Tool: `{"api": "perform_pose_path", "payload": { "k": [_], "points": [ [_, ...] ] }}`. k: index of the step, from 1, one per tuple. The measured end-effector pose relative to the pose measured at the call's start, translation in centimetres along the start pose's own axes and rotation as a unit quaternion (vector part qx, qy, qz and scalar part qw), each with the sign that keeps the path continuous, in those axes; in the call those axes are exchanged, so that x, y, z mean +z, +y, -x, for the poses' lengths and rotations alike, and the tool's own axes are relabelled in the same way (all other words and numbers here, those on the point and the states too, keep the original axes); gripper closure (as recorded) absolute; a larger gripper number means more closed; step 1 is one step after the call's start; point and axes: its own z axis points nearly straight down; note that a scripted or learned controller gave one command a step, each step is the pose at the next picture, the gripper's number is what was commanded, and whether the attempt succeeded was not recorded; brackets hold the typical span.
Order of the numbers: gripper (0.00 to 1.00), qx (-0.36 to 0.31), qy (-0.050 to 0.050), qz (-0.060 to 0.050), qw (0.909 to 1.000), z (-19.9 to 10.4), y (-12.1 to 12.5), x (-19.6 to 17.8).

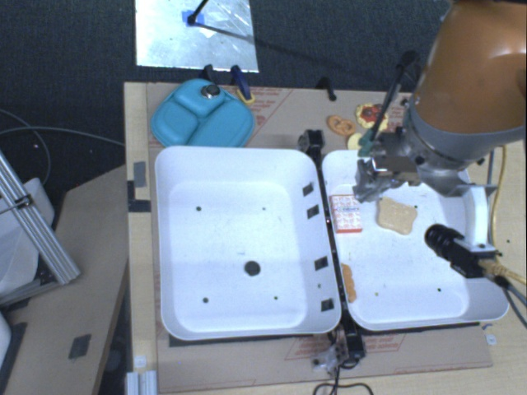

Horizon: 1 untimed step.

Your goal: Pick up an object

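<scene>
Tool (367, 189): centre right of the frame, over the upper left of the right white bin (412, 299); open or closed cannot be told.
Red-and-white flat packet (346, 214): just below the Tool, by the bin's left wall.
Tan toast-shaped slice (397, 216): right of the packet, apart from the Tool.
Small dark round disc (252, 268): in the left white bin (222, 220).

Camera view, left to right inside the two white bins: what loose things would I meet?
Small dark disc → red-and-white packet → tan bread-like piece.
</scene>
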Motion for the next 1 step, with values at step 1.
{"api": "perform_pose_path", "payload": {
  "k": [1],
  "points": [
    [1.00,-0.002,-0.001,-0.009,1.0000,-5.30,-0.23,4.11]
  ]
}}
